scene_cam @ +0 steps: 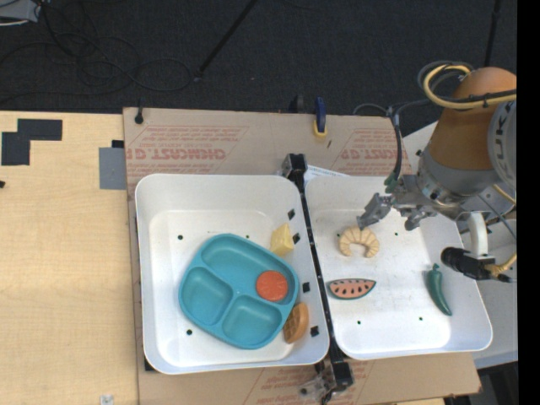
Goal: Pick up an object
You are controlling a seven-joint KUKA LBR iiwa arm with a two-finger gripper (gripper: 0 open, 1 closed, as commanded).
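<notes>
1. Nearest the camera, left bin [160, 344]: blue divided tray [232, 298] with a red-orange round piece [272, 286] in its right compartment; brown bread-like piece [295, 322] touching the tray's near right edge.
2. Right bin [472, 332], near part: watermelon slice [351, 288] by the divider, green pepper [438, 290] at the right side, well apart.
3. Mid: yellow wedge [283, 240] at the left bin's right wall; croissant [359, 241] in the right bin.
4. Farther: gripper [394, 210] just above and behind the croissant, fingers spread apart, nothing between them.
</notes>
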